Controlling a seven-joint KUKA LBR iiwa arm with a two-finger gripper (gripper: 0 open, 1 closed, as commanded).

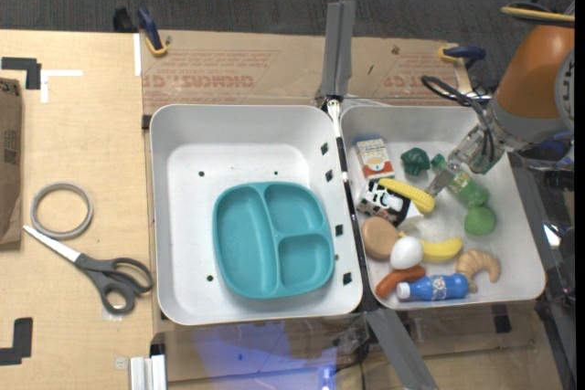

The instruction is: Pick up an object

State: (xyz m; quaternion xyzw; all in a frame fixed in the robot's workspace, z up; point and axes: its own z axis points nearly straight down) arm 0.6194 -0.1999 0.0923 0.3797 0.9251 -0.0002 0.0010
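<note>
Since nothing's lifted yet | hand low in right bin, mid-right of frame | grip state: can't tell | pick still todo

Brown bag, left edge of frame: cut off. Arm, upper right: cropped by frame. Tool fingers: blurred, spacing unreadable. Light-green item beside tool: partly covered, identity unclear.

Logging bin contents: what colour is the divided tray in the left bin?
Teal, seen clearly in the camera view: the divided tray.
</note>
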